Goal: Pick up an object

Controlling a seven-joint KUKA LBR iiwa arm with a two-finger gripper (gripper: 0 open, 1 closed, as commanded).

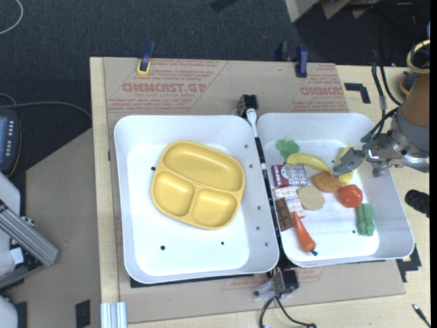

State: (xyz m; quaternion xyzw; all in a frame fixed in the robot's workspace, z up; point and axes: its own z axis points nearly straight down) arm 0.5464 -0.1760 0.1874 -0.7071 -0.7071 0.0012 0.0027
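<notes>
The right bin (389, 241) holds several toy foods: a yellow banana (307, 161), a red tomato (349, 195), an orange carrot (304, 232), a green pickle (365, 219), a tan round biscuit (311, 198), a brown bread piece (326, 182), a red-and-white packet (289, 175) and a green leafy piece (288, 147). My gripper (361, 166) hangs over the bin's right part, just above the tomato and right of the banana's end. Its fingers (345, 162) stand apart and open, with nothing held between them.
The left bin (136, 244) holds a yellow divided plate (198, 183). A dark brown bar (283, 210) lies by the divider between the bins. The grey arm (416, 125) comes in over the right bin's far right rim. Cables run along the bench's right edge.
</notes>
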